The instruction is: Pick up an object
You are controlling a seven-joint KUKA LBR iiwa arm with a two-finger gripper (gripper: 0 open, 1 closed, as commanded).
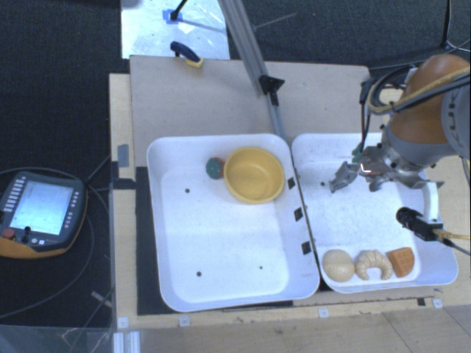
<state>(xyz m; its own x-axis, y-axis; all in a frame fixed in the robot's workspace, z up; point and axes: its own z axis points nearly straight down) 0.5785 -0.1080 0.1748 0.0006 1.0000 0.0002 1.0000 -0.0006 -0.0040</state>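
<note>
Robot arm poised over the right bin (pixel 441 271), gripper (pixel 359 176) above bare floor.
Its fingers stood spread apart, holding nothing. Along that bin's near edge lay a pale bun (pixel 338 265), croissant (pixel 374 264) and orange-brown block (pixel 402 261). The left bin (pixel 221 271) held a yellow bowl (pixel 254 175) touching a small green ball (pixel 214 168).

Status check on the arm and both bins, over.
Claw over right bin, nothing visibly held. Three food pieces along its near edge: pale round, croissant, orange chunk. Path unobstructed.
</note>
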